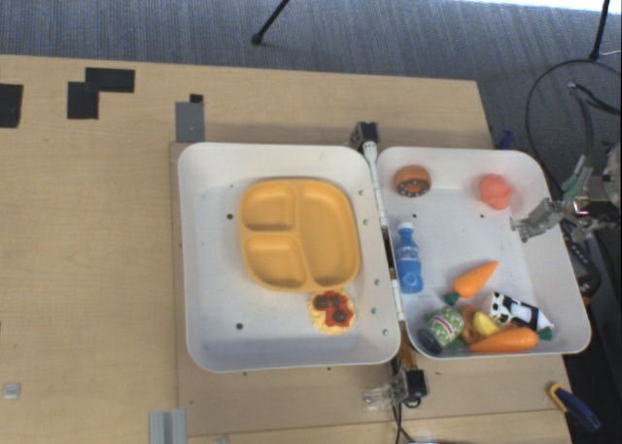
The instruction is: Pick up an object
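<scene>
The right bin (457, 228) holds several toys. An orange-brown burger (412, 181) and a pink ball (496, 191) lie at its far end. A blue bottle (407, 257) rests by the left wall. Near the front corner are an orange carrot (475, 278), a black-and-white cow piece (515, 312), a second carrot (502, 340), a small yellow piece (483, 323) and a green can (444, 327). My gripper (533, 222) hangs at the bin's right rim, right of the pink ball and above the carrots, with nothing seen in it.
The left bin (209, 267) bears a yellow divided plate (296, 233) and a small pizza toy (332, 310) at the plate's front edge. A grey divider bar (379, 209) runs between the bins. Cables and a stand sit beyond the bench's right side.
</scene>
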